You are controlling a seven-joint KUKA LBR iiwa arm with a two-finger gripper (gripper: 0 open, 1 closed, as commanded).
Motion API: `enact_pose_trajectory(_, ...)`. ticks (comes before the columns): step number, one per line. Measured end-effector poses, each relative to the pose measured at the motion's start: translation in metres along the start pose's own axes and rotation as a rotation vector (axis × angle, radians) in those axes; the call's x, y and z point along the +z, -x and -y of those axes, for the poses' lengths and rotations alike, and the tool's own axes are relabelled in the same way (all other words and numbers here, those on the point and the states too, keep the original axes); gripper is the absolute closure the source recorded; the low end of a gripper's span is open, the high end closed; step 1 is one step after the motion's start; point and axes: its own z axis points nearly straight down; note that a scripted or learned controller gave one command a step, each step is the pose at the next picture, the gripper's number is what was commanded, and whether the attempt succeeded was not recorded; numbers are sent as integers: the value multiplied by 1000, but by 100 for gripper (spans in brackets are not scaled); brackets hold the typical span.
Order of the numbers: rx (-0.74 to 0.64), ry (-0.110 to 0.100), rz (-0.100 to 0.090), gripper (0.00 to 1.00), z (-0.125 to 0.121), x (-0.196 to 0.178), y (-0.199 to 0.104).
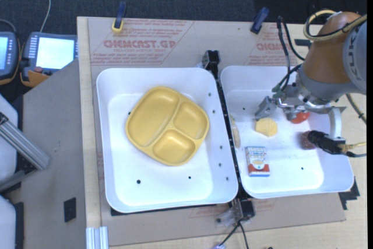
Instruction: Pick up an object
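Note:
My gripper (280,105) hangs over the back half of the right bin (291,183). Just below it and slightly left lies a yellow wedge-shaped block (267,127), close to the gripper but with no grasp on it that I can see. A small red object (299,117) peeks out from under the gripper's right side, partly hidden by it. A small white and red carton (257,161) lies flat nearer the front of the same bin. A pale yellowish piece (235,132) rests against that bin's left wall.
The left bin (116,183) holds a yellow divided plate (167,125) near its middle. A black clamp (211,58) sits at the back between the two bins. The arm's grey and orange body (332,67) overhangs the right bin's back right corner.

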Motion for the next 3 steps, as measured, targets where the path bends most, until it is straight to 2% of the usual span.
enact_pose_trajectory(1, 1, 3, 1, 0, 0, 46, 0)
enact_pose_trajectory(2, 1, 9, 2, 100, -1, 33, 0)
enact_pose_trajectory(3, -2, 15, 3, 100, -9, -20, -9)
